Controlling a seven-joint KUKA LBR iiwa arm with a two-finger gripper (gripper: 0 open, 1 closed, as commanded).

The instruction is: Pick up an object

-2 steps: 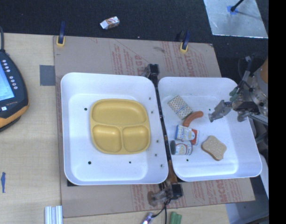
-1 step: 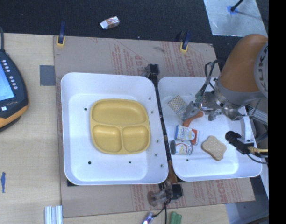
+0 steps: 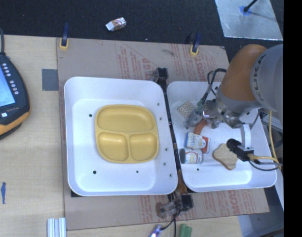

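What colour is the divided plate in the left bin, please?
The divided plate is pale yellow, as the camera view shows.

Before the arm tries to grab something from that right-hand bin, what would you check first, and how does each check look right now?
1. Arm over the right bin: ok, the gripper is above its upper part.
2. Things there to pick: ok, a toast slice, a small carton and a can.
3. Things spaced apart: not ok, carton and can lie close together.
4. Something between the fingers: cannot tell.
5. Yellow plate in the left bin out of the way: ok.
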